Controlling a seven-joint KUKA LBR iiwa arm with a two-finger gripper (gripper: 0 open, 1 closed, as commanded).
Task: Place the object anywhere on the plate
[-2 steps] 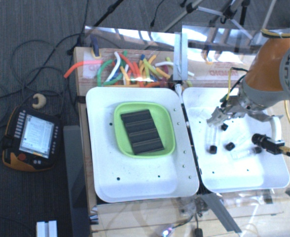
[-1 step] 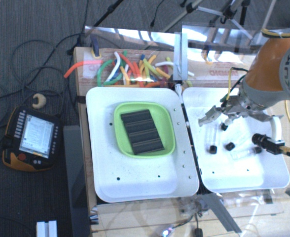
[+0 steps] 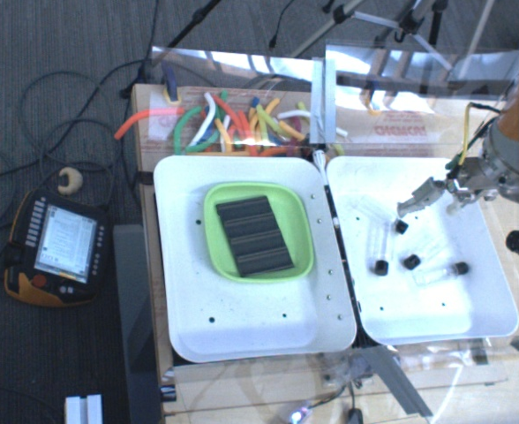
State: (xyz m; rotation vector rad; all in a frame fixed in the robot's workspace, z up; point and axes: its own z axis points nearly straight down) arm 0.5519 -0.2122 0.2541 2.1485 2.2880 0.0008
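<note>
In the right bin (image 3: 493, 312), a few clear vials (image 3: 379, 237) with black caps lie loose near the middle, one toward nine o'clock, another toward four. Any of them could be the object; none is lifted. The gripper (image 3: 407, 208) hangs just above them at about eleven o'clock of the cluster, a grey finger slanting down toward the nearest cap. I cannot tell whether it is spread or closed, and nothing shows inside it. The plate (image 3: 304, 228), green, sits in the left bin (image 3: 180, 325), at nine o'clock from the vials, with a dark ribbed block (image 3: 255, 235) on it. I judge this the reaching stage: next comes lowering onto a vial and closing squarely, since clear round tubes may roll.
</note>
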